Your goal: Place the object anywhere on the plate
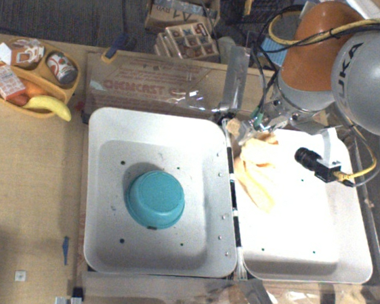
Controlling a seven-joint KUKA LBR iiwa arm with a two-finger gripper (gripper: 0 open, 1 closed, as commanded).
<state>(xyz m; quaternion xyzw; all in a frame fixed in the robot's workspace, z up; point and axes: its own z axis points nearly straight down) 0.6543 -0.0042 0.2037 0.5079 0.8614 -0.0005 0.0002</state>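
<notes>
While the grey arm reaches in from three o'clock, its gripper [260, 124] hangs over the eleven o'clock corner of the right bin [316, 244]; whether its jaws are open or closed cannot be told. A pale yellow object [255, 179], soft-looking and banana-like, lies just beneath it along that bin's nine o'clock wall. In the left bin [109, 139], the teal plate [156, 198] sits near the centre, well apart from the object.

Robot lab: KUKA arm [363, 72], white bins [110, 132], cabling.
</notes>
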